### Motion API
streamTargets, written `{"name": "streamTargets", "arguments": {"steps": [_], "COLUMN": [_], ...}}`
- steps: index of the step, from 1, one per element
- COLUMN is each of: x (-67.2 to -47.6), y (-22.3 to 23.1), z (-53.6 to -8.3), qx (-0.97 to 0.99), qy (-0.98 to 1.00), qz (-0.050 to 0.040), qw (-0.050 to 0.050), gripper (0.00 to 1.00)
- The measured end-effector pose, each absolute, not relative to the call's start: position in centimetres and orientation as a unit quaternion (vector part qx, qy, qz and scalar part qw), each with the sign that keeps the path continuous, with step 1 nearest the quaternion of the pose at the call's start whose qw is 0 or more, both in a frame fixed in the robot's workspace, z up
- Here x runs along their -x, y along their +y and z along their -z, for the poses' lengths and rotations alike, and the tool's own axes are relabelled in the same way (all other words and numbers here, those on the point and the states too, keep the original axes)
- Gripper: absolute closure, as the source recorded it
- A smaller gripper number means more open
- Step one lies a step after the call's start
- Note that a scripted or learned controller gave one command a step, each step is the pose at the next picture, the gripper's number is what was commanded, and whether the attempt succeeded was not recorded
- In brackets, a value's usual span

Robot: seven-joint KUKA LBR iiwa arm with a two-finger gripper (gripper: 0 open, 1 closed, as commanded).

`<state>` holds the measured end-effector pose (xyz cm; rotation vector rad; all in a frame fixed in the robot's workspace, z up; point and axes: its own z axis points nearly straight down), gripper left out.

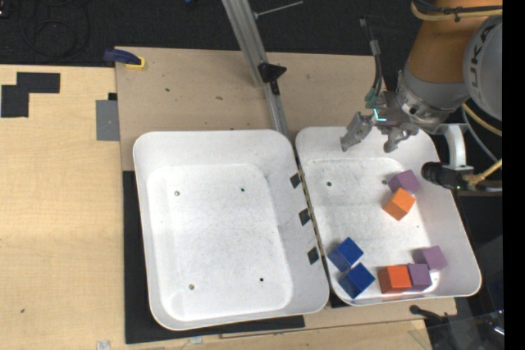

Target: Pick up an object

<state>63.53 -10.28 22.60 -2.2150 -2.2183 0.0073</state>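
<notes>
**Gripper spread above right bin, blocks untouched**

Nearest the camera, along the front edge of the right bin (459,225): a row of blocks. Two blue blocks, one (358,280) in front and the other (346,252) just behind it, touching or nearly so. To their right an orange-red block (396,278) sits against a purple block (419,275), and a second purple block (431,258) lies just behind and to the right of that pair, close to the bin's front right corner.

Left bin (164,160): white floor with a few dark specks, sharing its inner wall with the right bin. Small black clips sit along that shared edge.

Mid bin, right side: an orange block (399,204) with a purple block (404,181) touching it on the far side. Both rest on the bin floor, well apart from the front row.

Farther back: the gripper (374,138) hangs over the rear part of the right bin, its two fingers splayed apart with nothing between them. It is near the far rim, apart from the orange and purple pair. The arm (447,45), orange band showing, rises behind it on the right.

Beyond the bins: a metal rail (242,37) leans up from the junction of the two bins across the brown bench board (189,86).
</notes>
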Motion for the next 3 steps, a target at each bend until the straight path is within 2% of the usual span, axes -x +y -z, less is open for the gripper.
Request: {"name": "streamTargets", "arguments": {"steps": [1, 2, 3], "x": [-63.6, -64.1, -63.1], "y": [-10.3, -10.9, -11.3], "z": [-22.9, -17.0, -11.4], "qx": [0.707, 0.707, 0.708], "qy": [-0.708, -0.707, -0.707], "qz": [-0.0009, -0.0029, -0.0031], "qw": [0.001, 0.003, 0.004], "gripper": [0.0, 0.0, 0.0]}}
